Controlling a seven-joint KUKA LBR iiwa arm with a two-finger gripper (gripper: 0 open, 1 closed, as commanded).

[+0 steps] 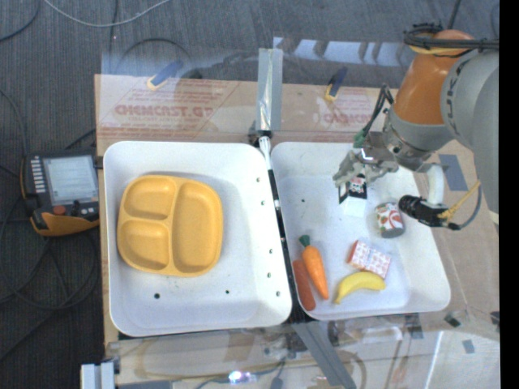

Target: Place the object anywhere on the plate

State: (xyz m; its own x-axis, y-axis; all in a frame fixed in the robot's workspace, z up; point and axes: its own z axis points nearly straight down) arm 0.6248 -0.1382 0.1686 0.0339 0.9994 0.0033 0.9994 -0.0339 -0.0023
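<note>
Hovering near the right bin's (280, 217) back edge, my gripper (354, 177) (open or clenched, I cannot tell) has nothing on the left bin's plate (170, 224) yet; carrot (315, 271) and banana (359, 285) wait by the front edge.

A handheld control pendant (61, 189) lies left of the bench (186, 112). Cables (81, 6) trail across grey carpet. Blue clips (165, 74) sit on the bench's rear board.

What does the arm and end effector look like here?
Grey arm with an orange band above the wrist. Black cables run along the wrist. The end effector is small, pale metal with dark fingertips.
</note>
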